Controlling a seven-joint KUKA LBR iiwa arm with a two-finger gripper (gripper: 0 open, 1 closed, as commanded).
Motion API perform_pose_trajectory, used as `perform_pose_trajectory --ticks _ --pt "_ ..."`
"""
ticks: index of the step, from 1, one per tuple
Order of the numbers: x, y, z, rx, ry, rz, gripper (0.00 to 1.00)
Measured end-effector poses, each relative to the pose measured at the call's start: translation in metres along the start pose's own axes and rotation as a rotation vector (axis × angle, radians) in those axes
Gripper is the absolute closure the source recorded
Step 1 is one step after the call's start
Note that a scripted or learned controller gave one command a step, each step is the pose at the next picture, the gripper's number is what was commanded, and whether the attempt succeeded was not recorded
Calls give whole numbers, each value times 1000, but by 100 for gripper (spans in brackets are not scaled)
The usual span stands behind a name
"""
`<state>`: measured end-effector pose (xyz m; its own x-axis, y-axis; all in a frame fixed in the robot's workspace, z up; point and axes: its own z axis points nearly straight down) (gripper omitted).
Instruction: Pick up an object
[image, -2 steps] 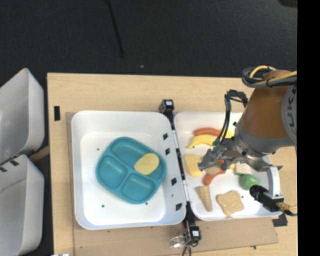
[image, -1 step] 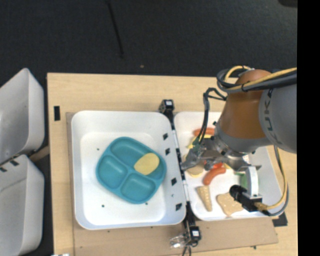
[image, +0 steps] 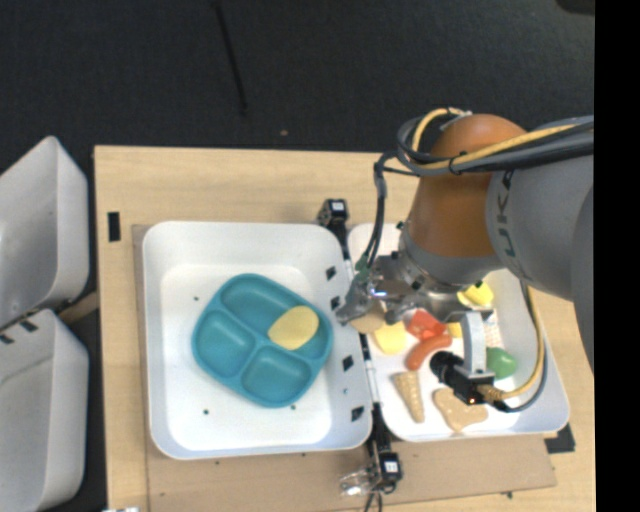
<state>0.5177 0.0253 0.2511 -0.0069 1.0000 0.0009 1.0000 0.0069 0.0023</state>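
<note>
Here the gripper (image: 362, 305) is low over the toys, and nothing is picked up yet.
I cannot tell how the gripper is set. It sits at the left side of the right bin (image: 555, 400), near an orange toy (image: 390, 340) and a red toy (image: 428, 328). The arm (image: 460, 210) bends down from the right. A yellow toy (image: 293, 327) lies on the blue plate (image: 225, 340) in the left bin (image: 170, 400).

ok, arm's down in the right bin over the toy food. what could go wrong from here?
1. The items are packed tightly: the red piece, orange piece and tan cone lie together, so a grasp may catch two or knock one aside.
2. The gripper works near the right bin inner wall and could strike the rim.
3. The wrist hides the target from the camera.
</note>
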Motion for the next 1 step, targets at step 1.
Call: perform_pose_trajectory --ticks 1 --pt "3 3 15 4 -2 4 100"
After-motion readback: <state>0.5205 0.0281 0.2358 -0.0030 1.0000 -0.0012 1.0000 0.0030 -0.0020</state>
